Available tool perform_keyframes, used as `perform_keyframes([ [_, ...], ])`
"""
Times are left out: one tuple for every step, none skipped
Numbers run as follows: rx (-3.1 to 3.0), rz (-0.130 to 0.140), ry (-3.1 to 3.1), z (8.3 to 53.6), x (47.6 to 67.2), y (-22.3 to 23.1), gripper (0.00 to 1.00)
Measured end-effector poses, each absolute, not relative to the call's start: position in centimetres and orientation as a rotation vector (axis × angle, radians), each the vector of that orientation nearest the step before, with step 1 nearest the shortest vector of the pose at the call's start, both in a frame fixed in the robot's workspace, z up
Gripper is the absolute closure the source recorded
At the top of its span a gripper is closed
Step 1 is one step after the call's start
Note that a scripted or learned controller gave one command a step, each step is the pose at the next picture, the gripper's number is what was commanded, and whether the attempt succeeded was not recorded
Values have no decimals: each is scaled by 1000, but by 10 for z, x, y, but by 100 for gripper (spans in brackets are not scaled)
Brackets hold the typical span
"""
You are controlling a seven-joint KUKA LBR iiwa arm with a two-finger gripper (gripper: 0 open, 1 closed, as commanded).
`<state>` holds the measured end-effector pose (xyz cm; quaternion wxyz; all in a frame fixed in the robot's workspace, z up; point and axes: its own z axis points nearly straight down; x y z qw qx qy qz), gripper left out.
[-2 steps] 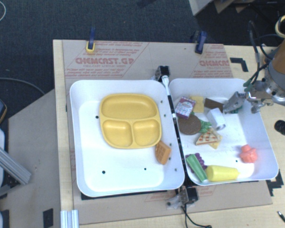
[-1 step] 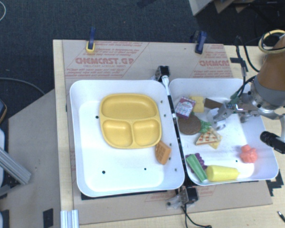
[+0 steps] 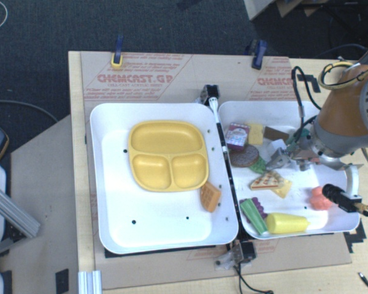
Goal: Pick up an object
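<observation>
Grey and orange, my arm reaches from the right over the right bin (image 3: 349,225).

My end effector (image 3: 286,157) hangs low among the clutter there; I cannot tell how it is set. Just beside it lie a toast-like wedge (image 3: 268,180), a dark round piece (image 3: 246,157), a purple-labelled packet (image 3: 237,135) and a yellow block (image 3: 256,133). Nearer sit a yellow cylinder (image 3: 287,223), green sticks (image 3: 254,214) and a pink lump (image 3: 319,198). Left bin (image 3: 110,219) holds a yellow divided tray (image 3: 168,154) and a brown chunk (image 3: 210,196).
</observation>
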<state>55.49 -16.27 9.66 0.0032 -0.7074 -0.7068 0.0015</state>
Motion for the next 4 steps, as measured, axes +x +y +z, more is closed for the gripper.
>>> perform_keyframes([
  [-2219, 3, -2218, 84, 555, -162, 0],
  [-2223, 0, -2219, 95, 555, -163, 100],
  [-2228, -5, -2225, 156, 550, -167, 100],
  [-2229, -4, -2224, 206, 544, -174, 100],
])
